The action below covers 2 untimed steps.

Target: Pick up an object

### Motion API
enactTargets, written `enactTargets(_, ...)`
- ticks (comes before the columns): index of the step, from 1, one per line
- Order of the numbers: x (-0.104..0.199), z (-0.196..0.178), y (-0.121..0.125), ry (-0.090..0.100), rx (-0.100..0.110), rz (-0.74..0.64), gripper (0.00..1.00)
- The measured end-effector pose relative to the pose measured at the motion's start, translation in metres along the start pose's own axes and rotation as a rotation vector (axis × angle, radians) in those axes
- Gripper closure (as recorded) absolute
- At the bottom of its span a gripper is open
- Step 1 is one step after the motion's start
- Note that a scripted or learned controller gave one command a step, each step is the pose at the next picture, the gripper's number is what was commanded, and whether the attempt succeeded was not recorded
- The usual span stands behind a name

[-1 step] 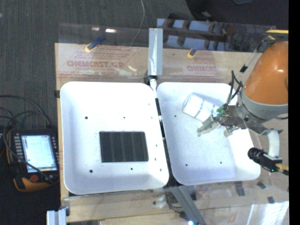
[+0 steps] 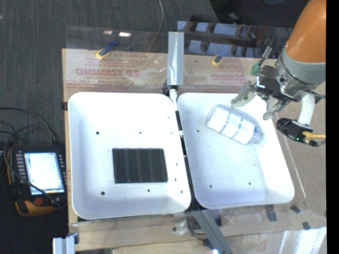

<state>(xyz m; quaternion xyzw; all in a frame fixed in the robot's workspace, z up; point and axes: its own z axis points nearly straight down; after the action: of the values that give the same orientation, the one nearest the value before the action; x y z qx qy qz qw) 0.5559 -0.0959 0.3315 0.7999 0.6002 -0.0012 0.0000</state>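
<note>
A clear plastic bottle (image 2: 233, 125) with a white and blue label lies on its side in the right bin (image 2: 238, 179), toward the far edge. A dark ribbed rectangular pad (image 2: 139, 165) lies flat in the left bin (image 2: 95, 120). My gripper (image 2: 256, 102) hovers above the far right part of the right bin, just right of and above the bottle. Its two fingers are spread apart with nothing between them.
A grey metal divider post (image 2: 175, 57) stands at the far side between the bins. A handheld pendant (image 2: 41, 172) with a lit screen lies on the floor at the left. The arm's orange band (image 2: 312, 30) fills the upper right corner.
</note>
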Motion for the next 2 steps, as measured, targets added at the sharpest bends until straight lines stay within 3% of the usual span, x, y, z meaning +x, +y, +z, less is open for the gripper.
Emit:
enactTargets(1,-0.017,0.080,0.033,0.001,0.002,-0.171,0.00)
enactTargets(2,-0.036,0.108,0.053,0.000,0.001,-0.257,0.00)
